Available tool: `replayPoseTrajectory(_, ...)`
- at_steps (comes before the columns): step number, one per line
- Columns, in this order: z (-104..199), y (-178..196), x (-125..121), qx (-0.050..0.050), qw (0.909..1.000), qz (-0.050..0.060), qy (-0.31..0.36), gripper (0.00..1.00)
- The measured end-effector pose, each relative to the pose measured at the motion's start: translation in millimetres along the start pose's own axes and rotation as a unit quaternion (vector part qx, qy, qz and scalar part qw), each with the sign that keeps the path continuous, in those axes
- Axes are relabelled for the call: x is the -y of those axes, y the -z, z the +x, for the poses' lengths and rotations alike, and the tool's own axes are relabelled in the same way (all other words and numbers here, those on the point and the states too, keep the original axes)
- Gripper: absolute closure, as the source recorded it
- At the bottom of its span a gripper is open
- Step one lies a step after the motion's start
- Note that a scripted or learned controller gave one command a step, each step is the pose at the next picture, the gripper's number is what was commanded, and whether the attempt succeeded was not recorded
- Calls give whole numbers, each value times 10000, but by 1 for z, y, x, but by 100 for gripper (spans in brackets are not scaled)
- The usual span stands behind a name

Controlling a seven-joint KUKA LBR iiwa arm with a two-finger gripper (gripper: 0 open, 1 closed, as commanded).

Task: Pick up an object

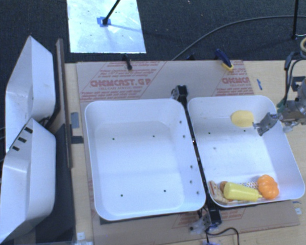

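Note:
In the right bin [282, 153], a pale yellow lemon-like object [242, 118] lies near the far wall. My gripper [267, 123] reaches in over the right rim, just right of that object and close to it; nothing shows in its grasp. Along the bin's near wall lie a yellow oblong item [240, 192], an orange round fruit [269, 186], a tan cracker-like piece [215, 190] and a small pale mesh-like thing [247, 183].
The left bin [100, 148] sits beside the right one, divided by a black clamp strip [194, 148]. Two spare white bins [26, 151] lean at the far left. Cables run across the dark floor behind the bench.

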State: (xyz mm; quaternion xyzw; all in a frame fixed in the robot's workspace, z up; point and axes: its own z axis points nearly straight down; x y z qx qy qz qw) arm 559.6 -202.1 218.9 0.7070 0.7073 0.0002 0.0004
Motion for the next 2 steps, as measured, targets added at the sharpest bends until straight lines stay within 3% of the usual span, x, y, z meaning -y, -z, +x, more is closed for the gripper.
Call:
replayPoseTrajectory(1, 17, 42, 23, 2, 9993, -14, 363, 0)
replayPoseTrajectory(2, 70, 24, 17, -6, 10000, 3, 21, 0)
